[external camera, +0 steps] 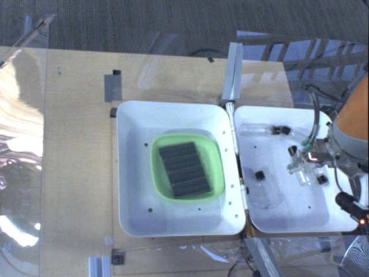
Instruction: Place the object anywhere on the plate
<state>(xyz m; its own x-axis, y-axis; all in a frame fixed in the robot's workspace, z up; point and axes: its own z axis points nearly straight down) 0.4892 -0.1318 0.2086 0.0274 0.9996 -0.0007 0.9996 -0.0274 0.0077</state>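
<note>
A dark grey ribbed block (184,169) lies flat in the middle of the square green plate (158,154), which sits in the left white bin (131,172). Nothing touches the block. My gripper (301,166) is over the right side of the right bin (282,215), well apart from the plate and the block. The arm's orange band (353,120) shows at the right edge of the view.
Small black pieces (259,175) (281,130) (322,179) lie scattered in the right bin, with a clear tube-like item (258,130) near its back wall. A metal divider post (232,77) stands behind the seam between the bins. Cables (314,114) run along the arm.
</note>
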